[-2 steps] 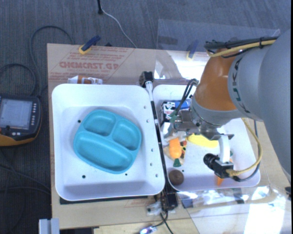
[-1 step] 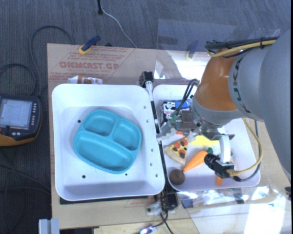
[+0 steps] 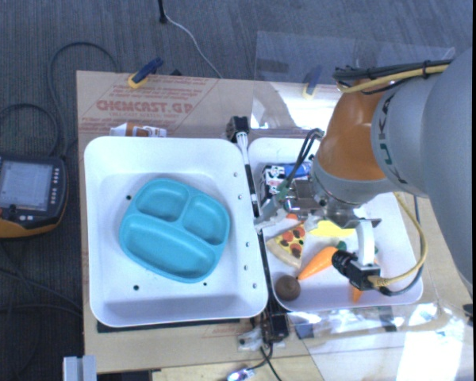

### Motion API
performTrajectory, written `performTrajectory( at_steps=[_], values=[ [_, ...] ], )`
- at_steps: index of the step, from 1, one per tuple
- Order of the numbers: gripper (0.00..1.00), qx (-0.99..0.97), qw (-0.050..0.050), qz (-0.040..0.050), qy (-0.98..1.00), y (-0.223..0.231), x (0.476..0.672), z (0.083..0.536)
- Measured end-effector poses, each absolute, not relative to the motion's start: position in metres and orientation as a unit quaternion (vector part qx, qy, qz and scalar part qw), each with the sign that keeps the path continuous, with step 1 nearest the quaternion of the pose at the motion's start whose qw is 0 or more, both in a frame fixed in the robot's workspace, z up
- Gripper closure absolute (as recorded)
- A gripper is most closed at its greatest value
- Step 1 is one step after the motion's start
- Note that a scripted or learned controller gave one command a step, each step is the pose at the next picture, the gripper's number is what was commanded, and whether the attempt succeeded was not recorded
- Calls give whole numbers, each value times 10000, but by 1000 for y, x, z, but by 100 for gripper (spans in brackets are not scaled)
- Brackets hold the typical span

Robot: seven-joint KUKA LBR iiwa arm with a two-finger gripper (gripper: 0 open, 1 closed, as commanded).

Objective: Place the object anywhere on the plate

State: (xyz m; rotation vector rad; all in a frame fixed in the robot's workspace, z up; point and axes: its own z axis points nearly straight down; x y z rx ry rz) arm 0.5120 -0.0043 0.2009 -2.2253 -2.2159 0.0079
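Your claw (image 3: 305, 213) hangs low in the right bin (image 3: 404, 288), among the toys; you cannot tell its state. The carrot (image 3: 317, 263) lies nearby, the blue plate (image 3: 174, 228) waiting centre-left.

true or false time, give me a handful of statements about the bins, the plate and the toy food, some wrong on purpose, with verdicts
1. The blue divided plate lies in the left bin. True.
2. A toy carrot lies on the plate. False: the carrot lies in the right bin, beside a pizza slice.
3. A brown ball sits near the right bin's front left corner. True.
4. The plate has a single undivided well. False: it has three compartments.
5. The arm's orange band hangs over the right bin. True.
6. The teach pendant rests inside the left bin. False: it lies on the floor, left of the bench.
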Motion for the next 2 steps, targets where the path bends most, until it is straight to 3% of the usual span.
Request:
performTrajectory(
  at_steps=[2],
  values=[
    [0,-7086,6,25,-7056,-4,512,201]
  ],
)
